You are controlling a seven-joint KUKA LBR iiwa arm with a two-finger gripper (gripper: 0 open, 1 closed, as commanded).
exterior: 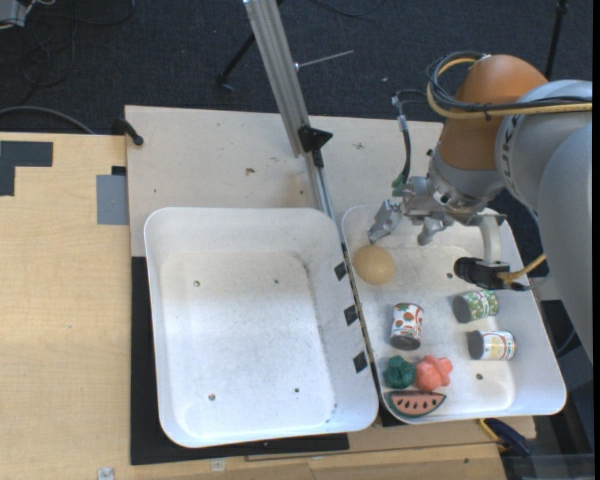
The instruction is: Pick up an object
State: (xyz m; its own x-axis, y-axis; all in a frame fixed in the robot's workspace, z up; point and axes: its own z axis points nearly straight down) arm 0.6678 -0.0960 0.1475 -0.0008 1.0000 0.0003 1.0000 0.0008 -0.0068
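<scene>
The left bin [245, 333] carries no objects; everything worth grasping sits in the right bin [540, 388], past the divider where the two rims meet.

Taking the tan ball [374, 265] as the landmark: it lies hard against the right bin's left wall, in the upper part of the bin. The gripper [410, 223] hangs just above and to the right of the ball, its two fingers spread apart with nothing between them. So the ball lies down and to the left of the tool, near but not touching, and a short descent that way looks like the move that counts. The wall beside the ball may crowd one finger.

The ball looks round, matte and pale brown, with no long axis, so finger angle should matter little.

Below and to the right of the ball stands a small can [406, 325]. Lower again lie a green piece [398, 372], an orange-red piece [434, 371] and a watermelon slice [416, 404]. Well to the right of the ball lie a green-labelled can [477, 305] and a yellow-labelled can [492, 345], both on their sides.
</scene>
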